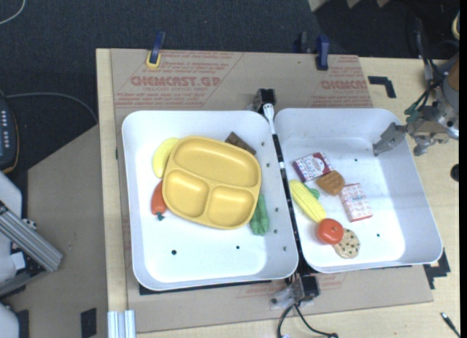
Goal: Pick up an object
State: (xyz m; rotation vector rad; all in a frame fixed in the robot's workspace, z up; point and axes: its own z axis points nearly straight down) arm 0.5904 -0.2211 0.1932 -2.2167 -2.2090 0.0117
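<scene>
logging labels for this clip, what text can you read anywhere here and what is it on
"CHEMCAST GP", red print on the brown protective sheet behind the left bin.
"CHEMCAST", cut off, same sheet behind the right bin.
Red-and-white packet: print too blurred.
Pink-and-white packet: print too small.

Yellow divided tray (211,182) covers most of four items: yellow piece (163,155), red piece (158,201), green piece (260,217), dark brown piece (240,142); kinds unclear. Arm cut off at right edge. Gripper (403,138) fingers indistinct.
</scene>
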